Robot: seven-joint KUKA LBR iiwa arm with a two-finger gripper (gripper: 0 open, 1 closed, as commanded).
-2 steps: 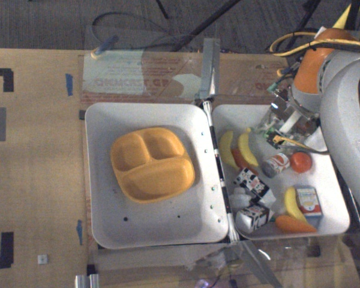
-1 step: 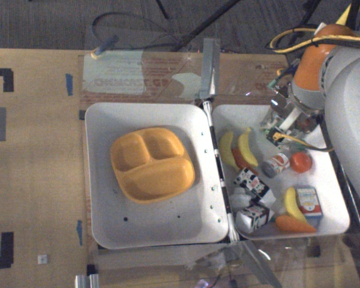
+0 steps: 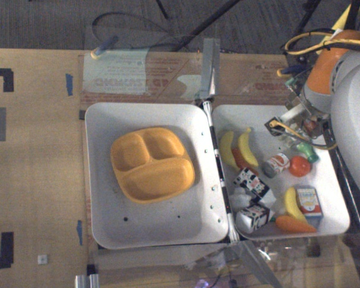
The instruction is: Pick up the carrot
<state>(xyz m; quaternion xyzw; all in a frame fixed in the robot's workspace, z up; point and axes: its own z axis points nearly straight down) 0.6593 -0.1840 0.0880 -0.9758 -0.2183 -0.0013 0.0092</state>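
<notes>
**Inspector:** Where is the task item?

**Arm:** The carrot (image 3: 294, 224) lies flat in the right bin (image 3: 255, 119), along its near edge, thick end to the left and tip to the right. A cow-patterned carton (image 3: 254, 216) sits just beside the thick end. A banana (image 3: 291, 201) and a juice box (image 3: 309, 200) stand close behind it.

**Inspector:** And your fingers?

**Arm:** My fingers (image 3: 300, 128) hang over the far side of that same bin, near the tomato (image 3: 299, 167) and well apart from the carrot. I cannot tell whether they are released or clenched, because the wrist hides them from this angle. The carrot is plainly not in them.

**Inspector:** Which step is in hand?

**Arm:** Approach, in my judgement. No grasp has been made, and the carrot rests on the bin floor.

**Inspector:** What does the next move call for?

**Arm:** I must cross the bin to its near edge, passing over the tomato and the juice box. Then I set myself across the carrot's narrow width and come down. Room is tight, with the banana and box behind and the bin wall in front. The left bin (image 3: 102, 161) and its yellow divided plate (image 3: 151, 164) are not concerned
</notes>
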